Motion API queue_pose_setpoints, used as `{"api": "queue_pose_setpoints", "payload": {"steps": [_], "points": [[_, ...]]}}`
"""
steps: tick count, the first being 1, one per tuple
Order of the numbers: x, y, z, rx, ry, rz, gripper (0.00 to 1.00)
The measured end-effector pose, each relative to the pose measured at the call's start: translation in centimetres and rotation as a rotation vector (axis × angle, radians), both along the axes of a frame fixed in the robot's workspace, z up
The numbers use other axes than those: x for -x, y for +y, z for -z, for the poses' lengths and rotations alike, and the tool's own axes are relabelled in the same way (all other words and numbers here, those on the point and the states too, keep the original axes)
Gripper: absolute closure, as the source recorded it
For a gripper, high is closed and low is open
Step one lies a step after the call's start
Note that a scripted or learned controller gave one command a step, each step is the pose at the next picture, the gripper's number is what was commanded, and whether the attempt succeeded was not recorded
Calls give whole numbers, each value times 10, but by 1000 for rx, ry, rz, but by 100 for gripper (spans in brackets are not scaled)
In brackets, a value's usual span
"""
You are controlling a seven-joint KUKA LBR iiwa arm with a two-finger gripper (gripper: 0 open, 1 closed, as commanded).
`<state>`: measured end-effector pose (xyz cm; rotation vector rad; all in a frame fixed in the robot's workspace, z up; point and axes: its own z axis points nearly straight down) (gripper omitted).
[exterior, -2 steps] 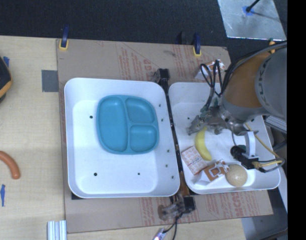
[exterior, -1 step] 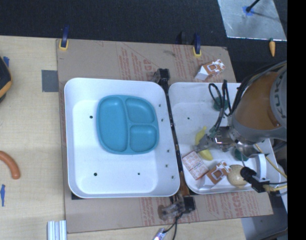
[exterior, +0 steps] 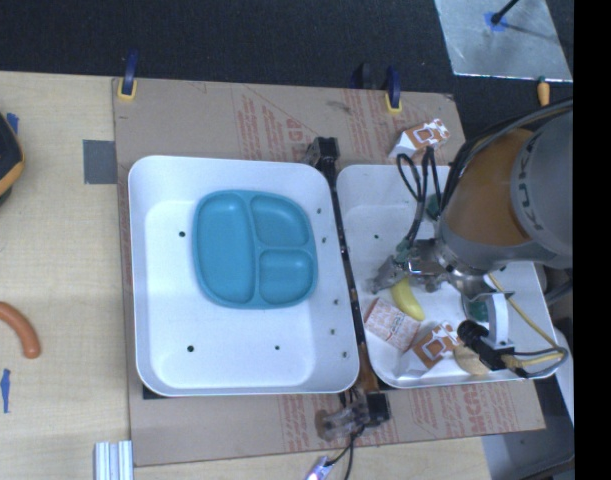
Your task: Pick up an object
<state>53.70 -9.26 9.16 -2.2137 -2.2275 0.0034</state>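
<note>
Your arm covers much of the right bin, and you cannot tell how the gripper stands. Beside it lie 1 banana and 2 packets. The left bin holds 1 blue tray.

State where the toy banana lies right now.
The banana lies in the right bin, near its middle, just below the claw and above a small printed packet.
</note>
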Motion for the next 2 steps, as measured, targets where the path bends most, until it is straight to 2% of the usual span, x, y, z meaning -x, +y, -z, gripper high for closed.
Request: {"api": "queue_pose_setpoints", "payload": {"steps": [1,2], "points": [[0,-1,-10,1,1,-3,100],[-49,57,-101,-2,-1,2,100]]}}
